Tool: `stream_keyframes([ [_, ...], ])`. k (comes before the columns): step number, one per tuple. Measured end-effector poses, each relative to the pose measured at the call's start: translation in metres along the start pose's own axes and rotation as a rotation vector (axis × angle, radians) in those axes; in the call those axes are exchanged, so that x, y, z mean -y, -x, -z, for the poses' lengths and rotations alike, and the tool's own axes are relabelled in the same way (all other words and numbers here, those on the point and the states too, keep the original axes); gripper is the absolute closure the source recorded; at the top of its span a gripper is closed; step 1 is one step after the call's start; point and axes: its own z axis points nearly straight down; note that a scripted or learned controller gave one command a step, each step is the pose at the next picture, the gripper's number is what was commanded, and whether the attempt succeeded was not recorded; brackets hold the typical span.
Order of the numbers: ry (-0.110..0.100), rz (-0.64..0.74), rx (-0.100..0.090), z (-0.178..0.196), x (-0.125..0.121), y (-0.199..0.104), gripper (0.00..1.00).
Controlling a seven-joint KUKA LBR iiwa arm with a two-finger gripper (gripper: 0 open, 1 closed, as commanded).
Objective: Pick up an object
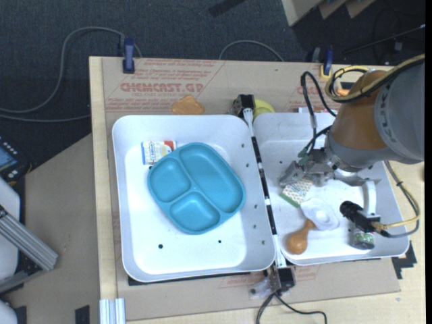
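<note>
A turquoise three-compartment plate (196,187) and a white carton (157,150) with red and blue print sit in one white bin (135,241), a tan wooden spoon (298,238) in the other, below the grey, orange-banded arm (378,123).

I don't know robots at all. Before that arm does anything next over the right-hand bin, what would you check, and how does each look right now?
1. Hand is over the right bin: ok.
2. Something within reach: ok, a small patterned packet lies just below the hand.
3. Hand already holding something: cannot tell, the wrist hides it.
4. Neighbours crowding the packet: not ok, a white piece touches it and a tan wooden spoon lies close.
5. Blue divided plate stays clear in the left bin: ok.
</note>
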Motion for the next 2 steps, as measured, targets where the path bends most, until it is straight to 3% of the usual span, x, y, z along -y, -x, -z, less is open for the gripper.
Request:
stream_keyframes([
  [1, 0.004, 0.000, 0.001, 0.011, -0.001, 0.000, 1.00],
  [2, 0.009, 0.007, 0.000, 0.105, 0.047, -0.060, 1.00],
])
